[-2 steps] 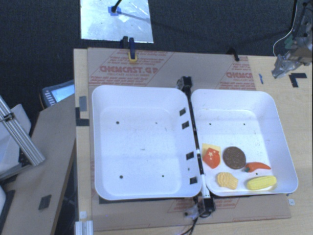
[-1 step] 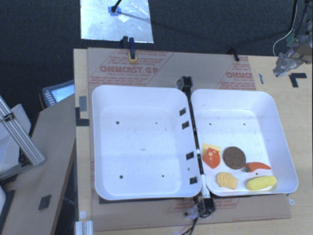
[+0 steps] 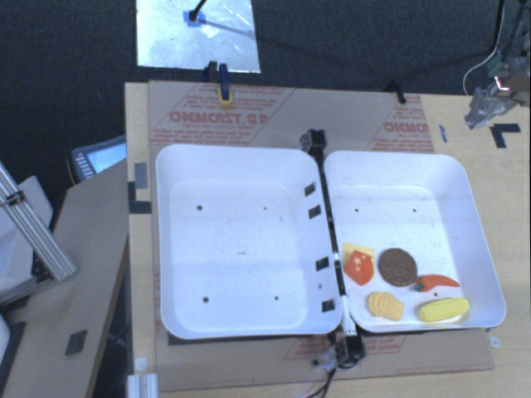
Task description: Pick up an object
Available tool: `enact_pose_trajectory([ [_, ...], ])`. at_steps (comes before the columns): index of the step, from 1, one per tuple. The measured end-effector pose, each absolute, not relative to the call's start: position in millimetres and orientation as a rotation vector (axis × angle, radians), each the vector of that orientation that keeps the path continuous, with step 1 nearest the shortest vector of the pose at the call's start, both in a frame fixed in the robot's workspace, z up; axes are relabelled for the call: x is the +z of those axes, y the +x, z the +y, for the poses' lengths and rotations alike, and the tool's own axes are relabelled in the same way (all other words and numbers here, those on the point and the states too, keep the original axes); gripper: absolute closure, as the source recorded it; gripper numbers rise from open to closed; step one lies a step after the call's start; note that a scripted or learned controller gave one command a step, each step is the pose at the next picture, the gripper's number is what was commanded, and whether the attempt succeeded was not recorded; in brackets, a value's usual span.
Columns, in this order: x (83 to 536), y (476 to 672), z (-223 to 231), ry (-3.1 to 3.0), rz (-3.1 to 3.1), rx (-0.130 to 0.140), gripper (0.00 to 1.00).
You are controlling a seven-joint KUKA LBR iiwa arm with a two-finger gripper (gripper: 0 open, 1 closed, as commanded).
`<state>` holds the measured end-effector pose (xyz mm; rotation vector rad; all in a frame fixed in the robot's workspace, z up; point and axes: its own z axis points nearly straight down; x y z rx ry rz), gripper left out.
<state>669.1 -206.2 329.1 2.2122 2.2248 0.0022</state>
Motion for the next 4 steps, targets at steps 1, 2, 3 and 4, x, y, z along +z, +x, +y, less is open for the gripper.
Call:
enact_pose_trajectory([
  [1, 336, 669.1, -206, 2.212, 2.225, 0.002, 1.0],
  [2, 344, 669.1, -206, 2.212, 2.224, 0.002, 1.0],
  [3, 350, 669.0, -206, 2.213, 2.224, 0.002, 1.0],
  [4, 358, 669.1, -206, 2.212, 2.224, 0.003, 1.0],
])
